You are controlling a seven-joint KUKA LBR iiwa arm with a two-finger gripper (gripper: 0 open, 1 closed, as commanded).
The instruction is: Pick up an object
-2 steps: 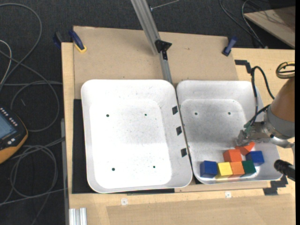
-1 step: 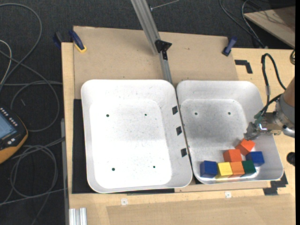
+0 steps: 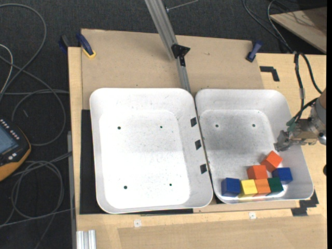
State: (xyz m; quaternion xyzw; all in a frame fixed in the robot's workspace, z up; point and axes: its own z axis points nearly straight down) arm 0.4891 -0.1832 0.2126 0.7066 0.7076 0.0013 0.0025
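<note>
the blocks are all huddled in the near corner of the right bin, and that cluster is the thing to steer by. nearest the front lip sit a blue block, a yellow block, an orange block and a green block, packed in a row and touching, probably because the bin's sloped wall lets them slide down and settle there. just behind the row is a second orange block, and to the right of it a smaller blue block. a tilted orange block sits a little beyond those, slightly apart, and looks like the easiest one to take since it has free space around it.

just past that tilted block, over the bin's right wall, hangs the end effector, reaching in from the right. nothing is caught in it as far as i can see, but i cannot tell whether it is released or clenched; it is too small and blurred. it seems placed for a short drop onto the cluster.

to the left of the cluster lies the left bin. far beyond the cluster, a grey metal bar crosses the worktop, with blue clamps at the back corners, likely pinning the board.
</note>
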